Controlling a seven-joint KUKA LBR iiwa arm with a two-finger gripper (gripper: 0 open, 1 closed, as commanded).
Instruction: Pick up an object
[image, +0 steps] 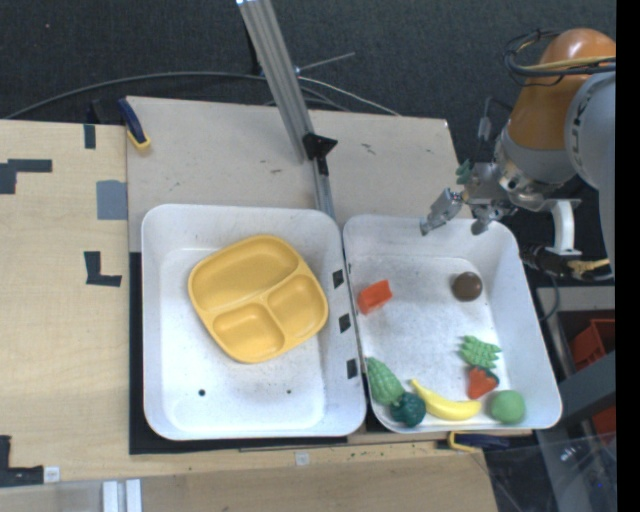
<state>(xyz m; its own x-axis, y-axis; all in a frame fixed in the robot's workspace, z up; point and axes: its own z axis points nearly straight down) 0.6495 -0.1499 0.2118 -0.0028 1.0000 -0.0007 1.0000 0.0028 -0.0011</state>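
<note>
My gripper (458, 219) hangs over the far edge of the right bin (430, 325), its two fingers spread open with nothing between them. Below it in the bin lie a brown ball (466, 286) and an orange-red block (374, 295). Along the bin's near side sit a green cucumber-like toy (384, 380), a dark teal piece (407, 410), a yellow banana (446, 404), a red strawberry with green leaves (481, 372) and a green lime (507, 406).
The left bin (170, 330) holds a yellow divided plate (258, 296). A metal pole (285, 80) slants up from between the bins at the back. The grey arm with its orange band (555, 95) stands at the upper right.
</note>
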